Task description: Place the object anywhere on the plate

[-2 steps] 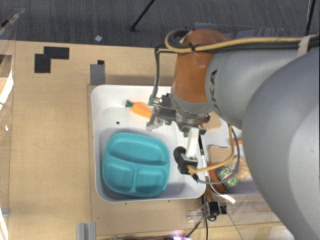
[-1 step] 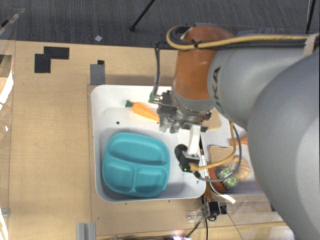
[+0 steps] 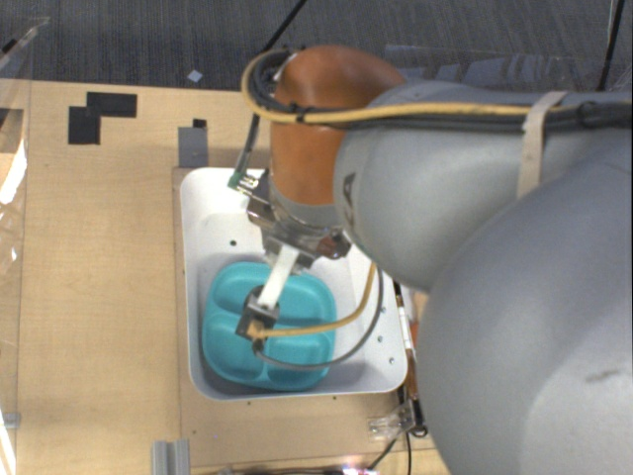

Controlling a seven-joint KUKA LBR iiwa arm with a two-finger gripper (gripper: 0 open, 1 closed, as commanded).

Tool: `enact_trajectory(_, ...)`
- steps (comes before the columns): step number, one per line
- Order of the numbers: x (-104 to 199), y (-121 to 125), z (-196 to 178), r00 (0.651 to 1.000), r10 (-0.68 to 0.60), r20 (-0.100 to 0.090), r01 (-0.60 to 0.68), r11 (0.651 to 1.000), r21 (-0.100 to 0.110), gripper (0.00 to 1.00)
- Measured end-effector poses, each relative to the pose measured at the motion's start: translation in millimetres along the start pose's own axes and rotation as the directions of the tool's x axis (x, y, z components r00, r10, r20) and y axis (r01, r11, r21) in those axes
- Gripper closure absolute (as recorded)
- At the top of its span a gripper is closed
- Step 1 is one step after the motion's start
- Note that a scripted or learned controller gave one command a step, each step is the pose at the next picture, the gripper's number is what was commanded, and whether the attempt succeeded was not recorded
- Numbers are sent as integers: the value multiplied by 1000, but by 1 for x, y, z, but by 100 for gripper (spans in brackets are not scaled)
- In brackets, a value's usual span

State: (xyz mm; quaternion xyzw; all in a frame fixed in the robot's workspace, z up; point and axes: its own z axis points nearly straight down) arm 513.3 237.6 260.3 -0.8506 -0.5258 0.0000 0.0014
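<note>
Plate: we note a teal plastic plate with moulded compartments (image 3: 223, 349) in the near-left part of the shallow white bin (image 3: 210, 218).
Plate edges: its left rim runs just beside the bin's left wall and its near rim close to the front wall.
Open room: bare white floor at the bin's far end, plus a narrower strip along the plate's right.
Gripper (image 3: 295, 237): over the plate's far edge, below the arm's orange band (image 3: 316, 117); open or closed, we cannot tell.
Surround: pale wooden bench (image 3: 99, 315) lies open left of the bin.
</note>
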Motion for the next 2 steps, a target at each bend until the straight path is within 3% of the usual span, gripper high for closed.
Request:
enact_trajectory(1, -71, 7, -46, 999, -37, -1, 37, 999, -5, 100)
enact_trajectory(2, -69, 6, -45, 999, -40, 0, 40, 999, -3, 0)
